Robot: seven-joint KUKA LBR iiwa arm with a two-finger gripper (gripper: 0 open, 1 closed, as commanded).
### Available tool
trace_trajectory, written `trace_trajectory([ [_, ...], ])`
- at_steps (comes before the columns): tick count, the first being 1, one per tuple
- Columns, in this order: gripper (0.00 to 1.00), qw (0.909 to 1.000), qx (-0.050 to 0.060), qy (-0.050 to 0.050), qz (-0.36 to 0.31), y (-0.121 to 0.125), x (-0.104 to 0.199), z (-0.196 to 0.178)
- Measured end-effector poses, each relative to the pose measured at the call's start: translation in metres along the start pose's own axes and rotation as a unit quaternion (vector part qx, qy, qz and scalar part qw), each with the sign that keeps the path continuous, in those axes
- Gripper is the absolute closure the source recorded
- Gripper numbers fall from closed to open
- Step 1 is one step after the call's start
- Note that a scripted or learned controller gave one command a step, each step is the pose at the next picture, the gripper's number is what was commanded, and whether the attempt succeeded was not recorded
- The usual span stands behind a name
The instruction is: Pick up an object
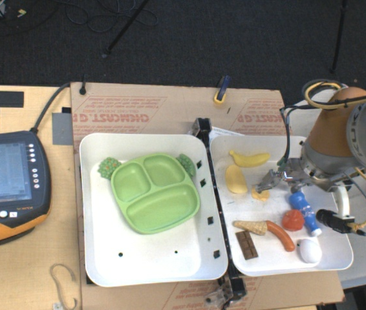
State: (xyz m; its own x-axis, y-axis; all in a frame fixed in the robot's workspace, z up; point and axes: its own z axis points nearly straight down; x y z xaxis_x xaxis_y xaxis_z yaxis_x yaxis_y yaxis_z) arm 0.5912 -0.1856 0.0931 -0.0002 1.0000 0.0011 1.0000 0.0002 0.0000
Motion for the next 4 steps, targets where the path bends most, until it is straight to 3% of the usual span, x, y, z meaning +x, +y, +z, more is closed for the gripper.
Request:
trace_trajectory([
  [1, 1.0, 1.0, -0.002, 0.001, 0.001, 0.002, -0.001, -0.015],
  [3, 1.0, 1.0, -0.001, -0.001, 0.0, 0.001, -0.007, -0.131],
  [4, 1.0, 1.0, 0.002, 0.001, -0.001, -0.003, 0.044, -0.13],
])
